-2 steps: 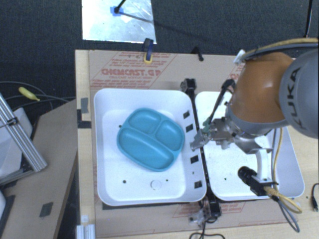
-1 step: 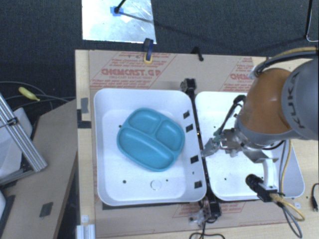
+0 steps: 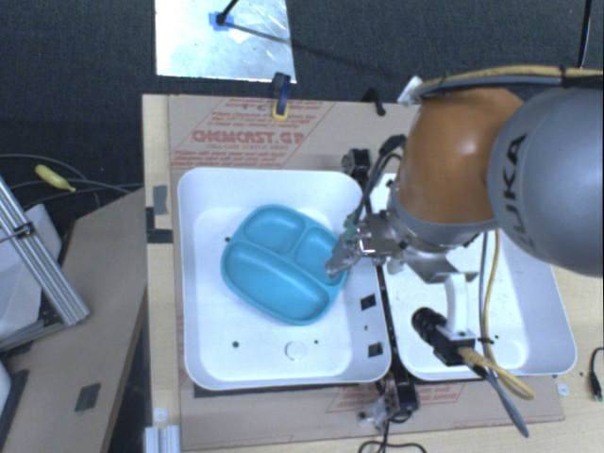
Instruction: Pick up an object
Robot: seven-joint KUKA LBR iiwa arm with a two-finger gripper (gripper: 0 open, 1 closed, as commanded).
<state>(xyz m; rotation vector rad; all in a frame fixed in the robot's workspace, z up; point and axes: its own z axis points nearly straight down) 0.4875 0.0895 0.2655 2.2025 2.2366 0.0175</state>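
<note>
Left bin [image 3: 203, 347], front: bare white floor toward 6 o'clock, apart from a faint pale ring [image 3: 295, 350] too dim to name.
Right bin [image 3: 543, 343]: just beside the left one at its 3 o'clock; the arm covers most of it, and I cannot make out any loose thing on the floor that shows.
Task's thing: a blue divided plate [image 3: 274, 267], the one clear object to pick. It lies about the middle of the left bin, set a little toward 1 o'clock, and seems to rest on the floor rather than hang above it.
Gripper [image 3: 342, 255]: at the plate's 3 o'clock rim, touching it or just above it; which of the two I cannot tell.
Tool state: cannot tell from this slant whether it is wide, narrow or closed on the rim.
Arm [image 3: 453, 159]: grey with its orange band, reaching in from 3 o'clock over the wall between the bins.
Beyond the bins: a cardboard sheet [image 3: 236, 135] with red print at 12 o'clock, then a yellow clamp [image 3: 280, 97] and a silvery sheet [image 3: 217, 45] farther off.
Progress: by my reading, the approach is made and the tool is at the plate's edge.
Left to do: a sure grip and the lift; neither is shown here.
</note>
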